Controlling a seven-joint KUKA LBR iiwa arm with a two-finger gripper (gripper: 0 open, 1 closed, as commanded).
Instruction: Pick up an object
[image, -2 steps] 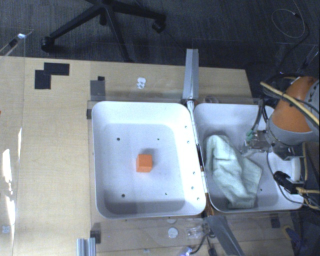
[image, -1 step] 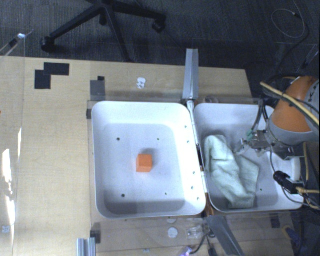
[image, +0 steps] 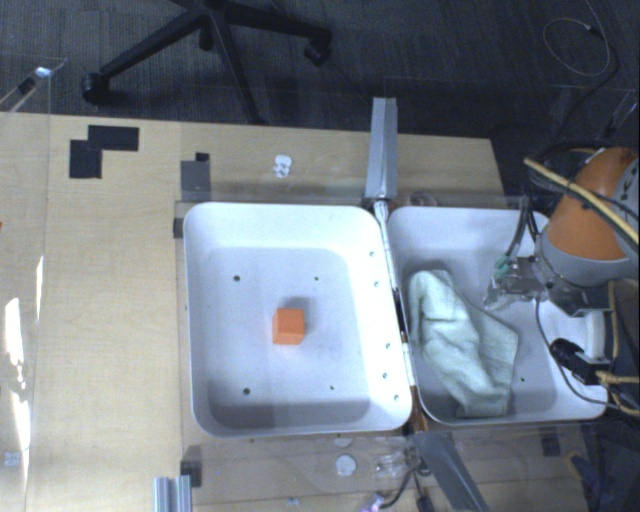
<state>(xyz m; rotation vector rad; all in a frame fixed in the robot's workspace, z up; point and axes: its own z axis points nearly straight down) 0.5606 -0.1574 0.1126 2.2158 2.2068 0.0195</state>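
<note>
While a crumpled pale cloth (image: 458, 345) lies nearest us in the right bin (image: 560, 400), we see the orange cube (image: 289, 326) alone near the middle of the left bin (image: 215, 400). Farther up, the gripper (image: 512, 280) hangs over the right bin just beside the cloth; we cannot tell its opening.

camera spot: fixed up above the bench (image: 100, 330), far-ish
facing: down at a slant, both white bins (image: 200, 300) in frame
arm (image: 590, 225): comes in from right edge
</note>
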